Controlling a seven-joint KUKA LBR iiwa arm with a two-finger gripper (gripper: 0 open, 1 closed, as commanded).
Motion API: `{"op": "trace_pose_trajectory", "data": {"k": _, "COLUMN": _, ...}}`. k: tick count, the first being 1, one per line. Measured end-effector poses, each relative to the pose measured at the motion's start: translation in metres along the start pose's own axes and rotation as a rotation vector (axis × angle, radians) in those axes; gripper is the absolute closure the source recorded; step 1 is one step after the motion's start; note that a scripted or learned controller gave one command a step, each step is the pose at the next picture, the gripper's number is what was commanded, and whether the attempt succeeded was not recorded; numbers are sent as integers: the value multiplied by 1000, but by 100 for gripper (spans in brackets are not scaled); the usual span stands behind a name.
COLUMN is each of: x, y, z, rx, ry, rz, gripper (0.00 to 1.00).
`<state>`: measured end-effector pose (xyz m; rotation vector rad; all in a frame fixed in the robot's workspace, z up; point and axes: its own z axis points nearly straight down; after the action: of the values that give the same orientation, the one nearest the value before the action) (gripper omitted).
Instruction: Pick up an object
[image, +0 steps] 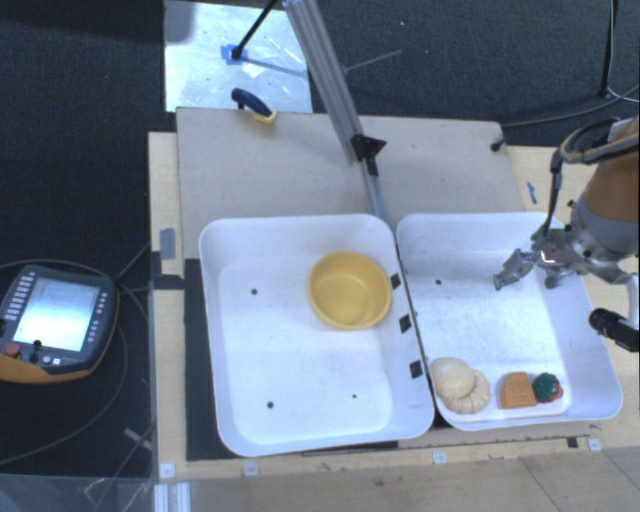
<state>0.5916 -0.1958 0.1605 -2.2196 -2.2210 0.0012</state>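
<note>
fingers on the gripper (522, 268) looked spread and held nothing, hovering at the right bin's (480, 330) upper right. i saw the cream puff (458, 384) and orange toy (528, 389) crowded along the frame's lower right wall, risking a clipped rim.

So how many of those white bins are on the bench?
2, side by side. The left bin holds a yellow bowl. The right bin has small items along its near edge, with the arm over it.
</note>
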Motion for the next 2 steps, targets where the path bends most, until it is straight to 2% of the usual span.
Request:
{"op": "trace_pose_trajectory", "data": {"k": 1, "x": 0, "y": -6, "z": 43, "rx": 1, "ry": 0, "rz": 1, "gripper": 0}}
{"op": "trace_pose_trajectory", "data": {"k": 2, "x": -1, "y": -5, "z": 31, "rx": -4, "ry": -1, "rz": 0, "gripper": 100}}
